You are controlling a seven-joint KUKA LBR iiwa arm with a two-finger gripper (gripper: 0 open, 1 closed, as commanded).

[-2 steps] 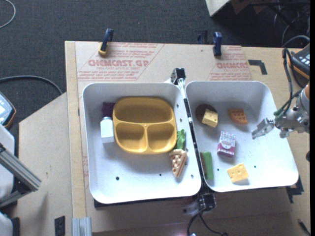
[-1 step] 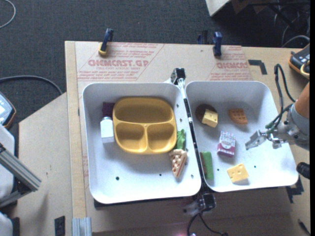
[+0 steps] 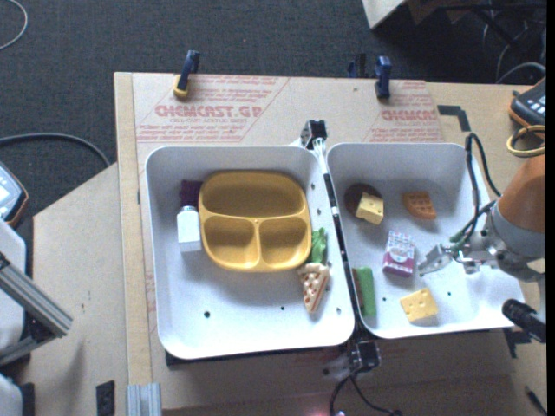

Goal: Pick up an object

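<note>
The bench point(image 3: 260, 102) carries two white bins side by side. The left bin point(image 3: 165, 258) contains a yellow divided tray point(image 3: 255, 221), with a small white bottle point(image 3: 188, 228) touching its left edge, a green piece point(image 3: 318, 246) at its right edge and a pizza slice toy point(image 3: 315, 285) just below that.

My arm point(image 3: 525, 219) enters from the right over the right bin point(image 3: 390, 156). My claw point(image 3: 438, 259) sits low in this bin, between a pink and white carton point(image 3: 399, 254) and the bin's right wall. I cannot tell whether my claw is released or clenched.

Remaining items in the right bin: a cheese wedge point(image 3: 419, 306) below my claw, a green bar point(image 3: 365, 289) by the left wall, a waffle toy point(image 3: 420, 204), and a second cheese piece point(image 3: 371, 207) on a dark disc point(image 3: 354, 196).
</note>
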